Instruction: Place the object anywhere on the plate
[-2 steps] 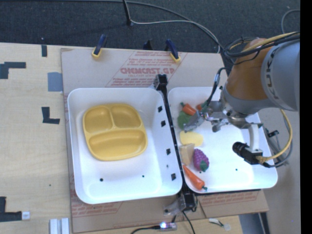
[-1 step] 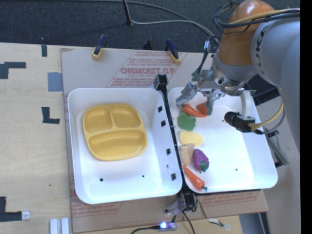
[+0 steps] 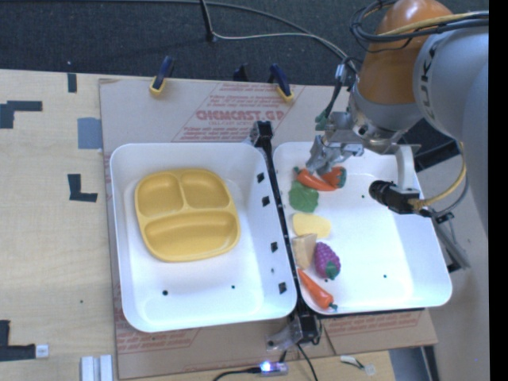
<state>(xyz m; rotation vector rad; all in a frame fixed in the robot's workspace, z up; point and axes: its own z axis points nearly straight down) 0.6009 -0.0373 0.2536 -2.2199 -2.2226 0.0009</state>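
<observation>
two white bins sit side by side on the surface. one yellow plate with three compartments lies in the left bin. the right bin holds six pieces of toy food: two orange carrots, one near the top and one near the bottom edge, one green leafy piece, one pale yellow piece, one tan wedge and one purple bunch of grapes. two blue and yellow clamps grip the cardboard's far edge. one robot arm is in view.

Yellow 3-compartment plate, left bin
</observation>
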